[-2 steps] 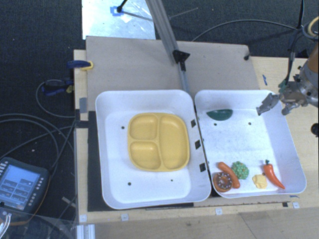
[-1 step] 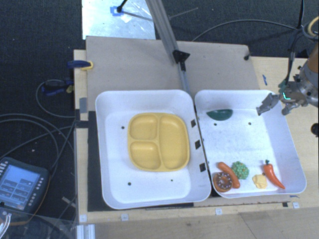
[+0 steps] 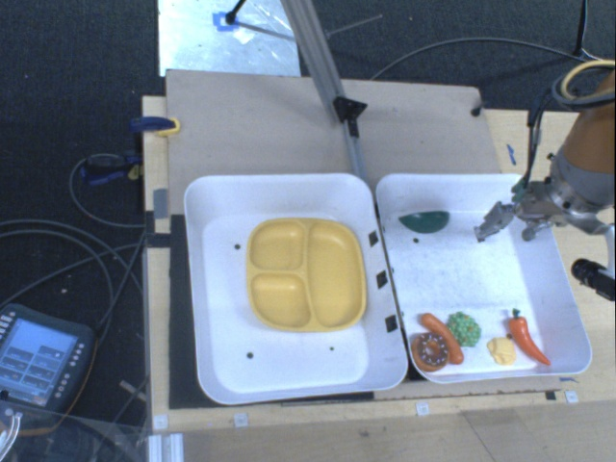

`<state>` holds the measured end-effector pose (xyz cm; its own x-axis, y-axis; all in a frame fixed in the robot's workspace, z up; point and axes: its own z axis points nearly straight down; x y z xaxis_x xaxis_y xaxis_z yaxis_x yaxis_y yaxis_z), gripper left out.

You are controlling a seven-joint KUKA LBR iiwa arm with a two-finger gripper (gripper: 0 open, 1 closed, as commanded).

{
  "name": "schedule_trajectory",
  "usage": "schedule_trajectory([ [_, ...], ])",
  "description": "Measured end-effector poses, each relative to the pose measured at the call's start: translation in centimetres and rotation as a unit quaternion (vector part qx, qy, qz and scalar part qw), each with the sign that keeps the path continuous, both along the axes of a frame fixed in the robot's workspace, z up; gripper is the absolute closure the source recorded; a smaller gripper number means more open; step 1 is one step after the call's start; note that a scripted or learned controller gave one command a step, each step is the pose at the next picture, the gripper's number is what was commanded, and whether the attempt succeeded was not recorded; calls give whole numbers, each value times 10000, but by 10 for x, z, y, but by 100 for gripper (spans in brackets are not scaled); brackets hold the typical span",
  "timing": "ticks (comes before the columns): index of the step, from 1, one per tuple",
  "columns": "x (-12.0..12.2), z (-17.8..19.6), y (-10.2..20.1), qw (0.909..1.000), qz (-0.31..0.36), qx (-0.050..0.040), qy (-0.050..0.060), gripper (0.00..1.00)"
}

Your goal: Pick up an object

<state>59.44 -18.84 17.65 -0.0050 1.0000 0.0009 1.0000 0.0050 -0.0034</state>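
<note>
Jaws hang over the far part of the right bin, pointing left from the grey wrist; how far apart they stand cannot be told at this size, and nothing shows between them. They sit just right of a dark green piece that lies alone near the bin's far left corner, apart from everything else.

The other candidates crowd the near edge of the same bin: a donut in the near left corner, a sausage touching or overlapping it, a broccoli just right of those, then a small yellow piece and a carrot close to the near right wall. Being bunched and tight to the rim, they probably leave little room for fingers to close on either side, and the donut and sausage look likely to be disturbed together.

The green piece seems the easier target: bare floor lies on its near and right sides, though the far wall is close behind it. The middle of this bin offers wide room for descending.

The left bin holds a yellow divided plate, well apart from the arm. A slanted grey pole crosses the tabletop beyond the bins, clear of the wrist.
</note>
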Motion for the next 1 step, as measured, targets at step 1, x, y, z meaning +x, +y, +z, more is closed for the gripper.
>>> schedule_trajectory([
  [1,6,-46,6,10000,15,-3,-8,0],
])
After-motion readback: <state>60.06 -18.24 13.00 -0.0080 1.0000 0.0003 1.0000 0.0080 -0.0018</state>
